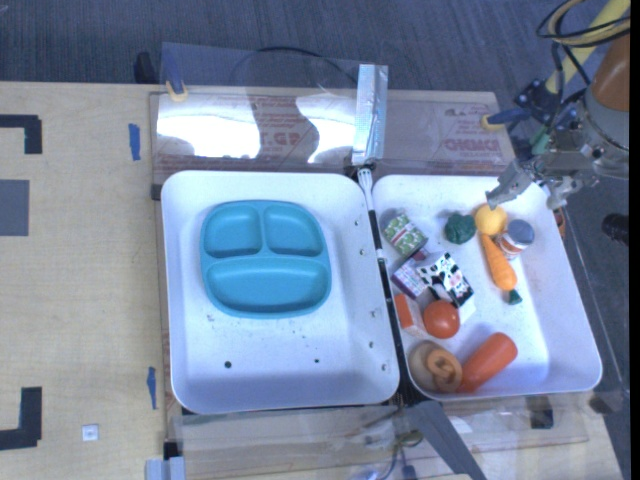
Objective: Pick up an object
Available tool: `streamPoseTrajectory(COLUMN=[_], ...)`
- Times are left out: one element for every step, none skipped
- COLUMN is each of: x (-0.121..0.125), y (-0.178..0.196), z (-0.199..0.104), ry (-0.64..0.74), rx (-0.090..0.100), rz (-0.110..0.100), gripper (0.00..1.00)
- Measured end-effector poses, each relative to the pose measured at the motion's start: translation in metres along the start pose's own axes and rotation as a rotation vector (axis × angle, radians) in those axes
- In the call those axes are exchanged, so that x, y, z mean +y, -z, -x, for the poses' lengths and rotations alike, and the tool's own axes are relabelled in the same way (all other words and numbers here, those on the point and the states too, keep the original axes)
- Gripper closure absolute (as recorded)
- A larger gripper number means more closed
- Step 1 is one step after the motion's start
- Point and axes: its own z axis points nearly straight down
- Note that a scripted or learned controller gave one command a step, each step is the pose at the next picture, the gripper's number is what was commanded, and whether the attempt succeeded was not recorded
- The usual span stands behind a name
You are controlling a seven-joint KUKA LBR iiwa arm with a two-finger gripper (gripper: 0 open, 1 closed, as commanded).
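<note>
a bench seen from above at a slant holds two shallow white bins side by side. nearest the viewer, in the right bin (570, 353), a round tan pastry-like toy (436, 365) lies at the near edge, touching a red-orange sausage-shaped piece (488, 359) just to its right. a little farther in sits a red tomato (441, 319), with a black-and-white patterned carton (446, 278) just beyond it and a purple-edged packet (409, 277) to the carton's left. an orange carrot (498, 261) lies lengthwise on the right side of this cluster (its green tip points toward the viewer). beside the carrot's far end is a small jar with an orange-and-white label (517, 238). farther back are a green-and-white box (404, 234), a dark green lump (460, 228) and a yellow round piece (489, 219).

the left bin (190, 368) holds a blue divided plate (266, 256), well apart from the toys.

at the far right, the gripper (510, 188) hangs over the right bin's far edge, just above the yellow piece; nothing shows between its fingers, and whether they are spread or closed cannot be told. clear plastic sheeting (270, 128) lies beyond both bins.
</note>
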Motion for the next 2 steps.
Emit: streamPoseTrajectory(x=[-0.022,-0.012], y=[-0.123,-0.180], z=[0.041,0.053], ry=[-0.095,-0.073], rx=[0.001,0.002], rz=[-0.010,0.006], gripper=[0.00,0.00])
